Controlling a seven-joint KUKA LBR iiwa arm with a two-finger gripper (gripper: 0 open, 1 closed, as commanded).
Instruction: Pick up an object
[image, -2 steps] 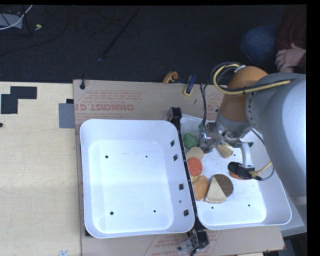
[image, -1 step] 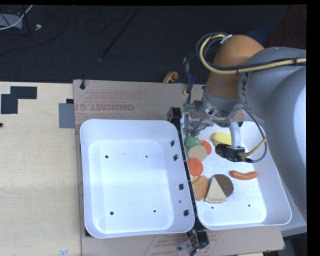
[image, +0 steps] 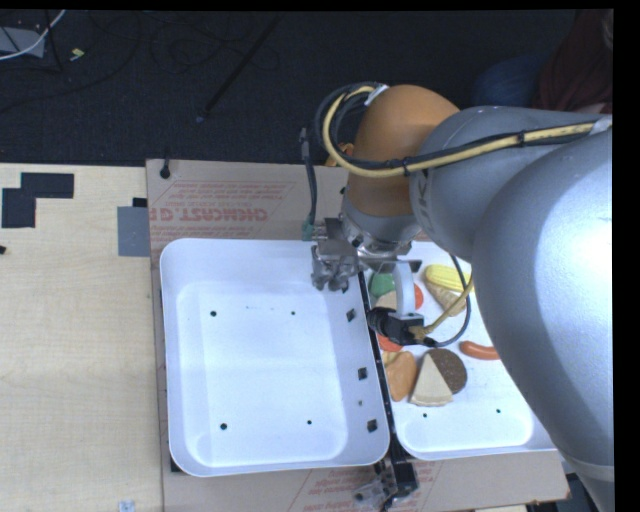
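Note:
My gripper (image: 331, 268) hangs over the far end of the wall between the two bins, at the left bin's back right corner. In the right bin (image: 470, 425) lie several toy foods: a green piece (image: 384, 284) and a red-orange piece (image: 416, 297) just right of the gripper, a yellow corn-like piece (image: 446, 277), a small red sausage (image: 479, 350), an orange bread-like piece (image: 400, 375) and a beige wedge with a brown side (image: 438, 378). No item is visible between the fingers. The wrist hides part of the green piece.
The left white bin (image: 250, 350) lies to the left of the gripper. The grey arm (image: 540, 250) covers the right bin's far right part. Both bins rest on a cardboard sheet (image: 230, 195) on the wooden bench.

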